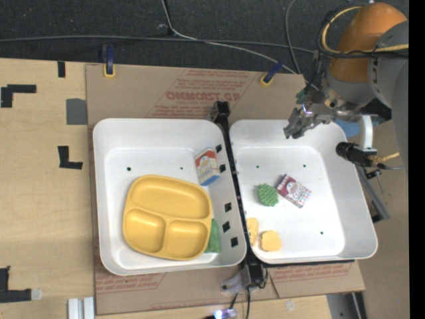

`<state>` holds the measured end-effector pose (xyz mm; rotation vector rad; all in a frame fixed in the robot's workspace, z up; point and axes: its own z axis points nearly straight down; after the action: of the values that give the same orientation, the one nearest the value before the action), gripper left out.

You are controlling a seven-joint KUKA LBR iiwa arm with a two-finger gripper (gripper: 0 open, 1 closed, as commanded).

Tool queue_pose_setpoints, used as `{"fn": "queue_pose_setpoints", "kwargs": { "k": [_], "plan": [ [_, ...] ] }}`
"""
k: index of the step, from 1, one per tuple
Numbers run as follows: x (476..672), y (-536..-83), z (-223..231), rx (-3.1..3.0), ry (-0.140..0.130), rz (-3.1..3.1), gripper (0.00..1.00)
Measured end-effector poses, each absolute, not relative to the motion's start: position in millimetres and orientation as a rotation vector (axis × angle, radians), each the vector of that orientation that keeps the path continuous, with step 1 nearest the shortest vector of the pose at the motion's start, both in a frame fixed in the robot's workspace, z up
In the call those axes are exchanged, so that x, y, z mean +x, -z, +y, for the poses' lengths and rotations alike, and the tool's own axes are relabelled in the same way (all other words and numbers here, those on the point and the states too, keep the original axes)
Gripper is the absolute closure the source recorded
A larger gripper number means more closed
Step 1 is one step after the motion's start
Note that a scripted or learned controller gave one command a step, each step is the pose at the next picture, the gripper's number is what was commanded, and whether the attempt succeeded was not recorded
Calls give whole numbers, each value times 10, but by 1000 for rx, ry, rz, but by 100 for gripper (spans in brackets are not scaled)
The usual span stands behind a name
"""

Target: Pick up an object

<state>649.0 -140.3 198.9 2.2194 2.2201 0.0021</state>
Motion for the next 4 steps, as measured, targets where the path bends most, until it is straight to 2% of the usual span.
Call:
{"fn": "queue_pose_setpoints", "kwargs": {
  "k": [1,4],
  "plan": [
    [6398,-2541,-1422,2220,-1,2221,100],
    [5975,-2332,152,2219,4,2227,100]
  ]
}}
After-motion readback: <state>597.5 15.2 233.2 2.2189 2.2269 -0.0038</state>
